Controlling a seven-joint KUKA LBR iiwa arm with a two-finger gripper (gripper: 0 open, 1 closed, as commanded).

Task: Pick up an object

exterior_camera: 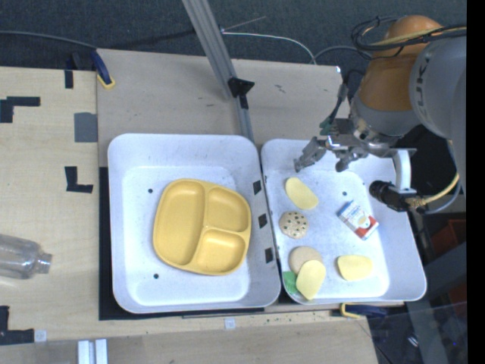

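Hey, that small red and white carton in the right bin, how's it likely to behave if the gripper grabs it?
The carton looks small and boxy, so probably light and unlikely to roll. It lies flat on the right bin, apart from the other items, so a push would likely slide it. Its thin walls may dent under a hard squeeze.

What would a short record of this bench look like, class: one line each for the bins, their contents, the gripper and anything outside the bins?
left bin: holds a yellow divided plate
right bin: holds yellow pieces, a speckled cookie and a small red and white carton
gripper: open, above the right bin's far edge, holding nothing
nearest item to gripper: yellow piece
outside the bins: clear plastic bottle lying at the view's left edge
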